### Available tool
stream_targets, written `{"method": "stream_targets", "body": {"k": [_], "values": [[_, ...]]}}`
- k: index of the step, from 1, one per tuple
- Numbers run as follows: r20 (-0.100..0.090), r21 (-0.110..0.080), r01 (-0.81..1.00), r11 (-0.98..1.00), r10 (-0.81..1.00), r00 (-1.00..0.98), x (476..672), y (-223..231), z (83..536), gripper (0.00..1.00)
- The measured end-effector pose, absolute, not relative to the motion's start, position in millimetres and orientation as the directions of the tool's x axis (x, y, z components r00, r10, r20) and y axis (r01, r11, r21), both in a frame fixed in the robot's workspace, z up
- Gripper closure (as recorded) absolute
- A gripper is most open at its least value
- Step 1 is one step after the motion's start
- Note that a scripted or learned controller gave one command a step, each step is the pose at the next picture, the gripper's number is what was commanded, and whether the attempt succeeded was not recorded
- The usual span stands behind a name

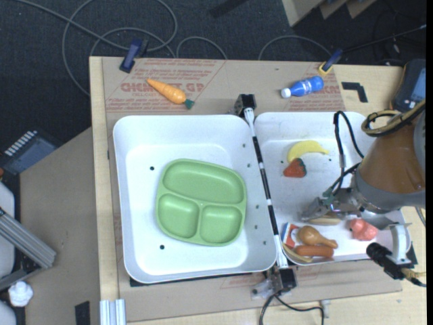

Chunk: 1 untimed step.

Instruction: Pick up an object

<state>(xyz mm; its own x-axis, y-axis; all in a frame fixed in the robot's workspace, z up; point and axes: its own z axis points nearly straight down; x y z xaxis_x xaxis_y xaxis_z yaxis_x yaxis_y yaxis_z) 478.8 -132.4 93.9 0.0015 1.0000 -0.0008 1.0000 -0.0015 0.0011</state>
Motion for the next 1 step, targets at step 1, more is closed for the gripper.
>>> {"method": "stream_targets", "body": {"k": [1], "values": [[0.001, 0.002, 1.0, 0.002, 1.0, -0.002, 528.2, -52.5, 185.1, 1.0]]}}
